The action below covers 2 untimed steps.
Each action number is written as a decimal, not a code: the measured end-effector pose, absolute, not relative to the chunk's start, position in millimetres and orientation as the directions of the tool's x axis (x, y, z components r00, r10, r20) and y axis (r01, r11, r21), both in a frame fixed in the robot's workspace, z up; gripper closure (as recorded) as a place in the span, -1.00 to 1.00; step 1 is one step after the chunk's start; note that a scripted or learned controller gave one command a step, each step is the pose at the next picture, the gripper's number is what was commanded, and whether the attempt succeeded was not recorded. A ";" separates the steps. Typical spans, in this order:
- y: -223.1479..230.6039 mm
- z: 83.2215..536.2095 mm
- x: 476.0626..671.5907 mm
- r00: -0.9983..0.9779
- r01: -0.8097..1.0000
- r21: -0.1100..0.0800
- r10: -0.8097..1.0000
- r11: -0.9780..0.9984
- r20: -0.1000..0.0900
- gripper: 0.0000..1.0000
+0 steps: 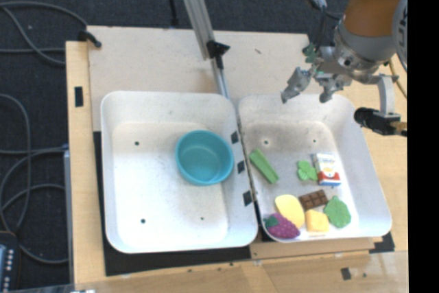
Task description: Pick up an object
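With its fingers spread and empty, the gripper (309, 87) hovers over the right bin's (367, 147) far edge, so it should descend squarely over the isolated green block (263, 166) near the bin's left wall.

Gripper (307, 90) hangs open over the right bin's (363, 147) far rim; teal bowl (204, 157) in left bin (123, 147).

Glossy teal bowl (204, 157), seemingly plastic, in a matt, scuffed white bin (123, 182).
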State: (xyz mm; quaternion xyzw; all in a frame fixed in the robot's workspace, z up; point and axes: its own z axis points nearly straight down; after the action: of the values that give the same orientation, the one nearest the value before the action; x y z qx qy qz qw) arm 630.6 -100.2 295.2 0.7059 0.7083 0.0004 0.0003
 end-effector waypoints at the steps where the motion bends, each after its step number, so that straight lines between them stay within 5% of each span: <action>1: -100.0 295.2 630.6 -0.003 1.000 0.001 1.000 0.003 0.000 -1.00; 2: -98.3 232.7 633.1 0.000 1.000 -0.005 1.000 0.000 -0.002 -1.00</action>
State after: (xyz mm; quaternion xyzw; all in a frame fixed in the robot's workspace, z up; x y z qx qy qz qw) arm 633.1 -98.3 232.7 0.7072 0.7070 -0.0026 -0.0009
